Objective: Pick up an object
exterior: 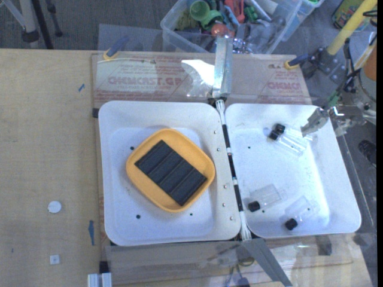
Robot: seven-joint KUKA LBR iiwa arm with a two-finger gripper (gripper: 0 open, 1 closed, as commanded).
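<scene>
- Two shallow white bins sat side by side on the wooden bench, seen from above at a slant.
- The left bin point(114, 220) carried a yellow tray point(139, 185), set at an angle, with a dark grey ribbed slab point(170, 170) lying on top of it.
- The right bin point(341, 214) held three small clear plastic pieces, each with a black cap at one end.
- One clear piece point(286, 137) lay near the bin's far right corner, its black cap pointing left.
- A second clear piece point(263, 197) rested near the bin's middle front, and a third clear piece point(299, 211) lay just to its right, close to the front wall.
- The gripper point(316, 122) hung over the bin's far right edge, just beside the first clear piece; nothing could be seen between its fingers, and whether they stood open or closed could not be told.
- A clear tub point(179, 28) of coloured toys stood beyond the bench.
</scene>
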